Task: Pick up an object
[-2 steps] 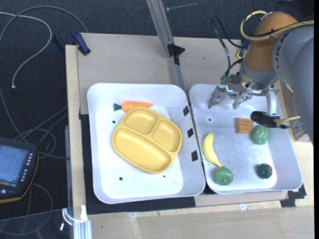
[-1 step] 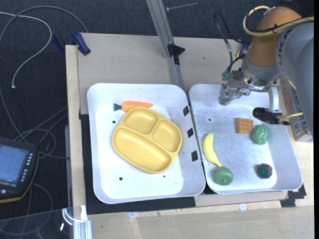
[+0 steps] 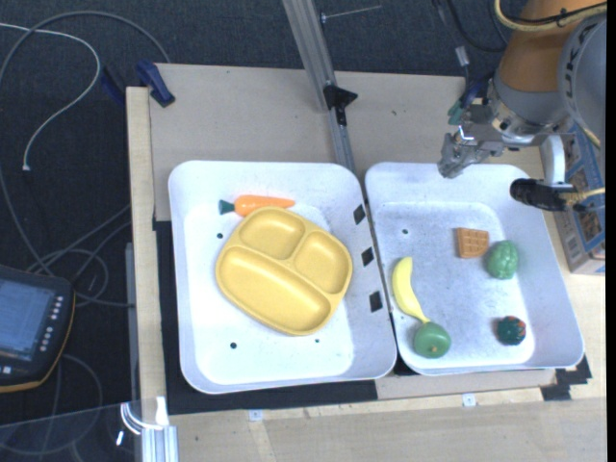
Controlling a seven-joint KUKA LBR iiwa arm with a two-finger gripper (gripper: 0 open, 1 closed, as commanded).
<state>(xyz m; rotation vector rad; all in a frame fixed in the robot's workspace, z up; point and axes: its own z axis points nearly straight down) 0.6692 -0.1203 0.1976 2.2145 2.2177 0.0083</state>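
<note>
My gripper (image 3: 452, 166) hangs over the far left rim of the right bin (image 3: 539, 349), with nothing visible between its tips. In that bin lie a yellow banana (image 3: 407, 291), a green apple (image 3: 431, 340), a tan waffle-like square (image 3: 471, 243), a pale green round fruit (image 3: 501, 260) and a small dark red-and-green fruit (image 3: 510, 330). In the left bin (image 3: 192, 354) an orange carrot (image 3: 258, 203) rests beside a yellow divided plate (image 3: 284, 269).
A metal post (image 3: 313, 37) slants up from between the bins at the back. The arm's grey and orange body (image 3: 549, 37) looms over the bench's far right corner. Cables and a tablet (image 3: 29, 325) lie on the floor to the left.
</note>
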